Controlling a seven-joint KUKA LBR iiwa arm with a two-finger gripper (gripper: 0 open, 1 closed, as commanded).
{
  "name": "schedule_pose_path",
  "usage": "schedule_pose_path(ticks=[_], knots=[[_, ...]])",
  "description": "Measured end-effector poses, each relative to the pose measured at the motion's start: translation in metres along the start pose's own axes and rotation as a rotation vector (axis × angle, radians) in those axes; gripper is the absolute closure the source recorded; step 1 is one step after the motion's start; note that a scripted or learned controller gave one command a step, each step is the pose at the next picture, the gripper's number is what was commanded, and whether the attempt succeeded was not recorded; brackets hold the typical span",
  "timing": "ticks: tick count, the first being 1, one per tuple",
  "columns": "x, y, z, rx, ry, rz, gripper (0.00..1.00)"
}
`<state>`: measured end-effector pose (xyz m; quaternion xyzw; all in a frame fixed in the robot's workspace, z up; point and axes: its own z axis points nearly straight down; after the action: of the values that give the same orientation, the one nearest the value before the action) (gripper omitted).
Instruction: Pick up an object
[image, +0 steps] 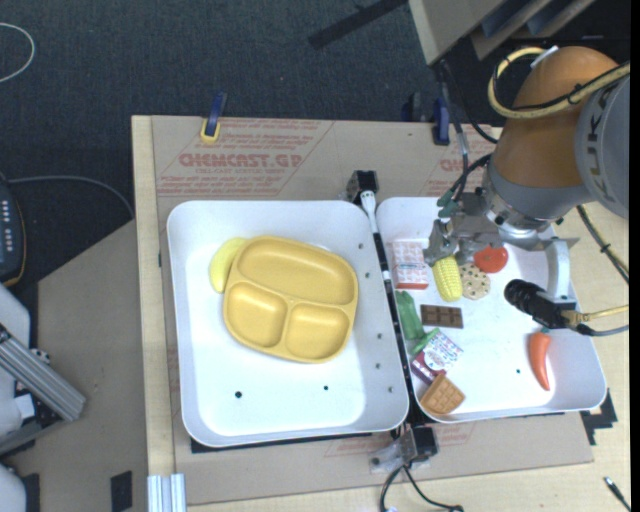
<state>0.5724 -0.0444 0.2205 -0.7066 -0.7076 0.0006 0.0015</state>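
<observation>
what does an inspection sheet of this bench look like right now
surface: brown printed board bearing two shallow white bins, left bin and right bin, side by side
job's things: right bin holds a yellow toy corn cob, red round toy, speckled cookie, brown chocolate bar, green pod, orange carrot, tan waffle and small printed packets
clutter: yellow three-compartment plastic tray in the left bin
end effector: low over the corn cob, grip unclear
cables: yellow loop at the arm; black lead below the bins
surroundings: dark carpet
</observation>
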Motion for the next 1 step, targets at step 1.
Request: schedule_pose_path(ticks=[1], knots=[[0.0015,-0.0074,0.0059,0.0,0.0,0.002,1.0]])
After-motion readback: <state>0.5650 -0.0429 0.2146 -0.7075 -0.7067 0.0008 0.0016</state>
